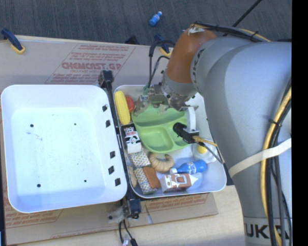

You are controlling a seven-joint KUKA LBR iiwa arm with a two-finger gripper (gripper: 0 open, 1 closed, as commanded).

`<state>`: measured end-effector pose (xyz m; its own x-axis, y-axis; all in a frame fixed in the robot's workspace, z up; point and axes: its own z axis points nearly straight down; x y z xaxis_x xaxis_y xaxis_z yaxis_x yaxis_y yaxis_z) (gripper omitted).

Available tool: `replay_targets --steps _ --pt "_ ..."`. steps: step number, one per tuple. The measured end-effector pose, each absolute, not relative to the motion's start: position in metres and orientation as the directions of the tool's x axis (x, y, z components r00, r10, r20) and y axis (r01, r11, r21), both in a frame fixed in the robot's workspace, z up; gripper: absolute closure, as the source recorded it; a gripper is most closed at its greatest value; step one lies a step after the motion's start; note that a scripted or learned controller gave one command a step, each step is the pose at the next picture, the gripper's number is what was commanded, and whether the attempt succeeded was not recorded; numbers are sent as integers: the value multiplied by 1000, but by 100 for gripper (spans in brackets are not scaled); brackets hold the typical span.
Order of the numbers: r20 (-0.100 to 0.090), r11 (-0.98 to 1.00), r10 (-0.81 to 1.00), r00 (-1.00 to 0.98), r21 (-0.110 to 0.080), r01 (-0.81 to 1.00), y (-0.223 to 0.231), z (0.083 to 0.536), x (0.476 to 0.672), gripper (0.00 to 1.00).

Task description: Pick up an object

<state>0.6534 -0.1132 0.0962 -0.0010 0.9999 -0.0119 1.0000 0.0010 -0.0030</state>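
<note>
We count two shallow white plastic bins. The right bin [215, 181] holds one glossy green divided tray [161, 132], one ridged yellow corn cob [122, 107], one tan ring [160, 162]. Gripper [153, 99] hangs over the tray's far edge; grip state we cannot tell.

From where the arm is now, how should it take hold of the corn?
Grip the corn across its middle, coming from above. It lies lengthwise along the right bin's left wall, with the green tray close beside it, so fingers fit best across its narrow width.
</note>
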Motion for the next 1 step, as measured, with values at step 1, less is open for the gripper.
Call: replay_targets --steps 1 --pt "-11 2 1000 -2 10 1000 -108 97 607 0"
